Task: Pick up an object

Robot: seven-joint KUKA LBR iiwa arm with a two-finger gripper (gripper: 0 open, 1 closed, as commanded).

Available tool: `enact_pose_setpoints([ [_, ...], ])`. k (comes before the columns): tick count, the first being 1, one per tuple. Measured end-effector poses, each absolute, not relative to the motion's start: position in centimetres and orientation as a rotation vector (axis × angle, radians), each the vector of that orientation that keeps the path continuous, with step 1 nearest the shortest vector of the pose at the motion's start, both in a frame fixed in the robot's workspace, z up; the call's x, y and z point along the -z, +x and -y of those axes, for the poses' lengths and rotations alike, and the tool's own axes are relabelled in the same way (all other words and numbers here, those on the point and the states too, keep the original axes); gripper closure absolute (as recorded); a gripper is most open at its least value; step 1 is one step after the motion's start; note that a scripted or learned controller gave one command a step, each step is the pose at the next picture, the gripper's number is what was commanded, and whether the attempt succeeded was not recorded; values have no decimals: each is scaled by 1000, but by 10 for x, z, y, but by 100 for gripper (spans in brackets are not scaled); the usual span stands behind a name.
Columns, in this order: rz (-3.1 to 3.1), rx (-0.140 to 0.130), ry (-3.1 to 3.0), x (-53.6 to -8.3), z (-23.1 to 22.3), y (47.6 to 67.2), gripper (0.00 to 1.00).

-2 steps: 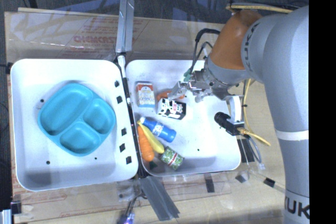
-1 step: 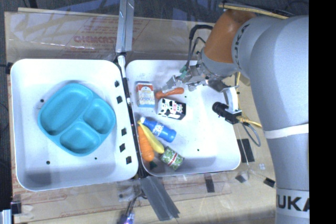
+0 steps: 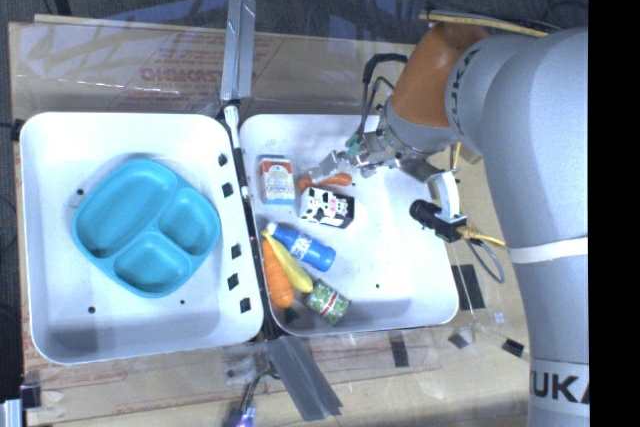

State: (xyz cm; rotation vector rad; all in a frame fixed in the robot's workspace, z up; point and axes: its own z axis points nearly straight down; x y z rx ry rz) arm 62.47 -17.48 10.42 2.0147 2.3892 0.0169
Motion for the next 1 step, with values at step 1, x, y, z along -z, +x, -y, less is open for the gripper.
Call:
enact_pose_setpoints([
  [1,-2542,2,1852,-91,159,583,0],
])
